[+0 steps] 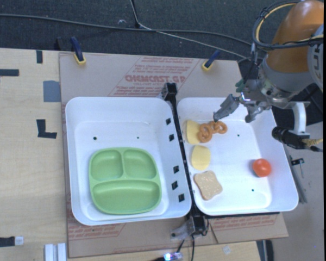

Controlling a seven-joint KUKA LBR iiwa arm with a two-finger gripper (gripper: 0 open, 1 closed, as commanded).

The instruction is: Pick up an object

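Pretzel [212,130]: right bin [271,200], far-left part, touching cheese slice [192,130]. End effector [240,111] just above-right of it, fingers spread wide, empty. I'd centre over pretzel, descend straight, avoid pinching cheese.

Arm [293,31] cut off at right edge

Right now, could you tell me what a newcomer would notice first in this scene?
Probably the green divided plate lying alone in the left bin. Next, the arm's orange band at upper right, with the gripper open above the right bin, near a pretzel. A red tomato sits apart from the bread slice.
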